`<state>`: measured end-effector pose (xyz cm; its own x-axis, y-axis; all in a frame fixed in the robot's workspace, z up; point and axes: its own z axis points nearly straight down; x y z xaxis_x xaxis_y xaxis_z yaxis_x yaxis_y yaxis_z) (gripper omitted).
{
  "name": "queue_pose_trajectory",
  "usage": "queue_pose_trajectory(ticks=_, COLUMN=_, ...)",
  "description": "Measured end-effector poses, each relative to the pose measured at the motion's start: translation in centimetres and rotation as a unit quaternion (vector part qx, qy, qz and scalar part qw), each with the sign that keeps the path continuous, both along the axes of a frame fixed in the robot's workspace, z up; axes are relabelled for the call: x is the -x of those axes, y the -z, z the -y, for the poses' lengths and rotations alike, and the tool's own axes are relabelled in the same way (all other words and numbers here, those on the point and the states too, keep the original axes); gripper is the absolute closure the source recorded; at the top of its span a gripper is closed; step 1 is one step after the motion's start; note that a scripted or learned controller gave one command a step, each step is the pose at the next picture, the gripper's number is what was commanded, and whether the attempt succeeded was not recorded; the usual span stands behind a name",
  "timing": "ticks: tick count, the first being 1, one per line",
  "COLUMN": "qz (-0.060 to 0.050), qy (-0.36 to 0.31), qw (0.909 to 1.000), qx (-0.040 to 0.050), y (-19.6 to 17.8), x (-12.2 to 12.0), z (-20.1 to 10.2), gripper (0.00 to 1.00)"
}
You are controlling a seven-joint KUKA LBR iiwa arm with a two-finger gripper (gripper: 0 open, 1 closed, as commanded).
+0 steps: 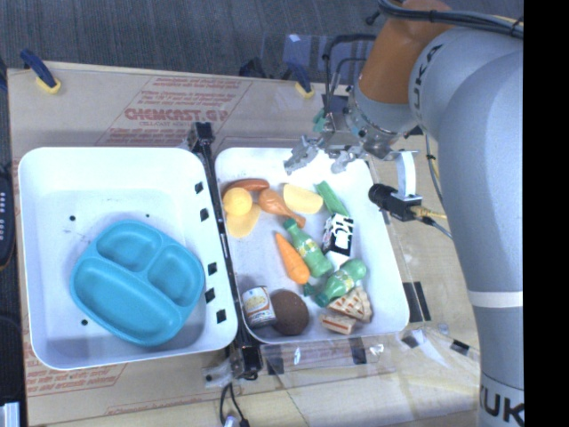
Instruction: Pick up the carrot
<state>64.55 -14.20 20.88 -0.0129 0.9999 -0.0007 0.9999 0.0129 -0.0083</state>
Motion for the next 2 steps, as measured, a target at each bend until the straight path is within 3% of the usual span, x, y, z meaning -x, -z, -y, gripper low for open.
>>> queue_pose_trajectory(ticks=1, qz=-0.001, qy=-0.073, qw=0.9973, qx=-0.0019, y=11.9, x=6.1, z=-0.3, gripper=0.0)
queue_pose_trajectory(ticks=2, qz=-0.003, qy=0.059, qw=0.9982, qx=-0.0019, y=11.8, x=13.5, z=-2.0, gripper=0.0)
